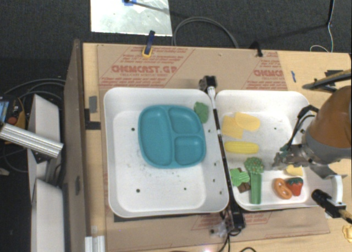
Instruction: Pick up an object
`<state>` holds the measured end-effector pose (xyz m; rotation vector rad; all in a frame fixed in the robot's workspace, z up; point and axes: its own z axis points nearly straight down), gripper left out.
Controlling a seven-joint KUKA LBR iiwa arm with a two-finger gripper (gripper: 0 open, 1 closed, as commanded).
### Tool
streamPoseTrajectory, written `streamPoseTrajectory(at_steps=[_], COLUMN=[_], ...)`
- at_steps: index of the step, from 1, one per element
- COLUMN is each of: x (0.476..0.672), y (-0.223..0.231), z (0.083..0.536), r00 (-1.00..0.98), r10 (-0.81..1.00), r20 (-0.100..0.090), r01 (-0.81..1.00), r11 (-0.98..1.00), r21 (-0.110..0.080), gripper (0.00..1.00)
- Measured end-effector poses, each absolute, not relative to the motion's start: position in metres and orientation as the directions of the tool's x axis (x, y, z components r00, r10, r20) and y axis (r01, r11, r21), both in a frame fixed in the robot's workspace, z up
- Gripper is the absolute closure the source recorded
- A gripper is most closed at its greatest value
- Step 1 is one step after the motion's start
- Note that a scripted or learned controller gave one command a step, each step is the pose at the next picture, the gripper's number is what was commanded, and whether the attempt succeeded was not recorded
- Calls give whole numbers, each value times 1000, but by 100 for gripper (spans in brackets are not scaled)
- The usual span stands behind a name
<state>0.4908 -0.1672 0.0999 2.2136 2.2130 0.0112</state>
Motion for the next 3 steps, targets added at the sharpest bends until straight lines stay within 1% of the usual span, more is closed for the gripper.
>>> streamPoseTrajectory(at_steps=[1,2,3], x=[489,487,499], y=[-182,-180,-192], z=[205,199,95], r00=[-4,-3,-1], r10=[1000,1000,1000], r20=[-5,-1,1], r01=[1000,1000,1000], r11=[4,3,1], r21=[12,3,-6], gripper=[100,0,0])
